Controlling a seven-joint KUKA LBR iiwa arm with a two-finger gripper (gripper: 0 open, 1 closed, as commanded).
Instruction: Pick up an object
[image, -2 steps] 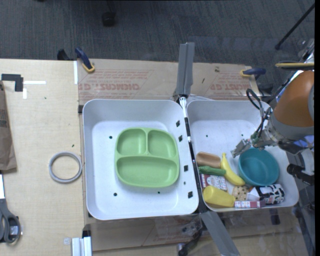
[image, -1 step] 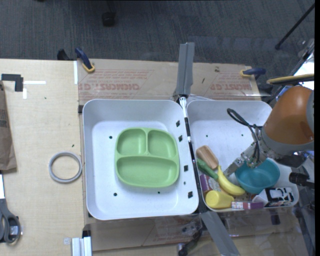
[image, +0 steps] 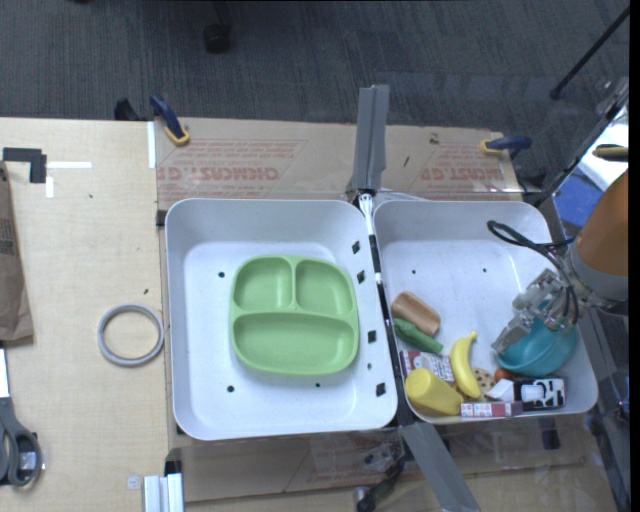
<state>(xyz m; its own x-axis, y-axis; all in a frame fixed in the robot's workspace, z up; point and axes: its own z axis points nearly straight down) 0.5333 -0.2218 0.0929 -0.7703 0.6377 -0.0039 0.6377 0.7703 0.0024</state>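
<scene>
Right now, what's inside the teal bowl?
The claw sits over the teal bowl in the right bin, covering most of its inside. Any contents are hidden.

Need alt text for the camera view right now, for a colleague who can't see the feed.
The gripper hangs low over a teal bowl at the right side of the right bin, which also holds a banana, a yellow cup, a bread roll and small packets. The left bin holds a green divided plate.
</scene>
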